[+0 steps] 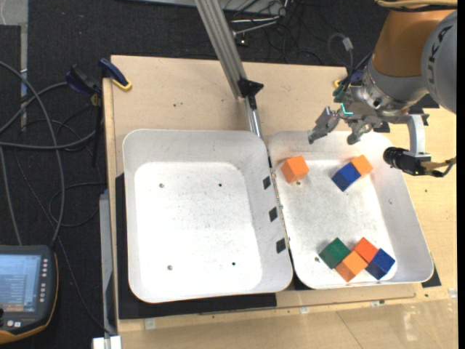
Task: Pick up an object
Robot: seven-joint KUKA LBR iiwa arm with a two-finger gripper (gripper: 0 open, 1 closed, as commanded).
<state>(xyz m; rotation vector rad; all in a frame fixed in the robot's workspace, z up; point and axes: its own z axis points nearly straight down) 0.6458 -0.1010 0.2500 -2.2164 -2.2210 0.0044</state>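
Observation:
My gripper (339, 131) hangs over the far edge of the right bin (407, 217), its two fingers spread apart with nothing between them. An orange cube (294, 169) lies below and left of it in the bin. A blue block with an orange block (351, 172) against it lies just below the gripper. At the bin's near side a green block (335, 252), two orange blocks (357, 259) and a blue block (381, 264) sit bunched together.
The left bin (145, 195) lies beside the right one on the wooden bench. A slanted metal pole (225, 42) runs down to the bins' shared far corner. Cables and a tablet (22, 286) lie off the bench at left.

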